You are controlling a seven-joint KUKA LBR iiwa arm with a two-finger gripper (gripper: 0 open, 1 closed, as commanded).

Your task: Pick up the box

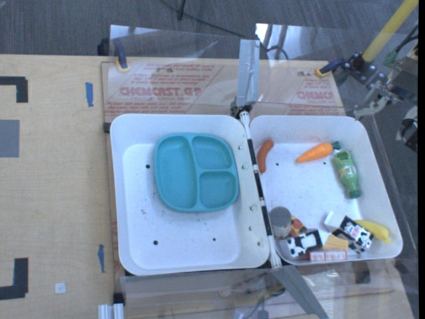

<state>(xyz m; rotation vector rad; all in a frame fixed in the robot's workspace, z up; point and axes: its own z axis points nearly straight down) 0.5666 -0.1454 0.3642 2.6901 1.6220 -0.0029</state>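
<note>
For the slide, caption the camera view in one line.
Teal plate in the left bin; toy food and cow-print box crowd the right bin.

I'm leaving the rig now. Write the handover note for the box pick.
Gripper: not seen over either bin.
Boxes: two cow-patterned boxes lie in the right bin, near its front edge, one beside the grey can, the other touching the banana.
Also there: carrot, green bottle, sausage.
Left bin: teal divided plate.
Done: nothing; no box is lifted.
Left: approach, grasp and lift.
</note>
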